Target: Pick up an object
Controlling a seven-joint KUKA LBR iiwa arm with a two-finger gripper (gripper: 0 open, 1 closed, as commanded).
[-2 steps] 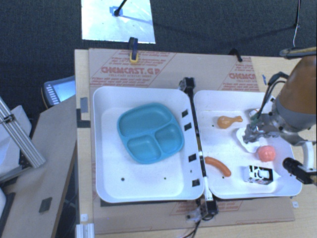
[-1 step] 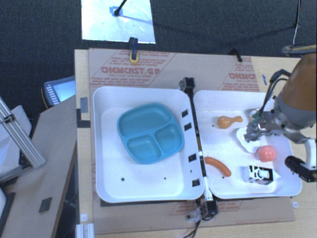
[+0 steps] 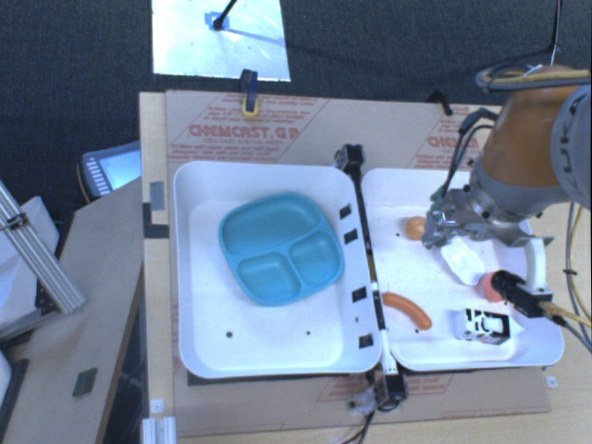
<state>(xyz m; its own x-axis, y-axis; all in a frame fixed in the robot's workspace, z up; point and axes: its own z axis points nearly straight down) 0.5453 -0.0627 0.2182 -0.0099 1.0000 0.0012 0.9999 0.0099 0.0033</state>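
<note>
My gripper (image 3: 446, 222), finger state indiscernible, hovers over the right bin (image 3: 398, 276); the orange sausage (image 3: 407, 309) lies below-left, long axis diagonal.

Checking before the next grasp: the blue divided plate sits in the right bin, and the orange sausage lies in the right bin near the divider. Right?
Not quite. The camera view shows the blue divided plate in the left bin. The orange sausage does lie in the right bin near the divider.

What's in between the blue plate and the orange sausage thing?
In the camera view, the raised rims where the two white bins meet, with black clips along them, lie between the blue divided plate and the orange sausage-shaped toy. The rest is bare bin floor.
</note>
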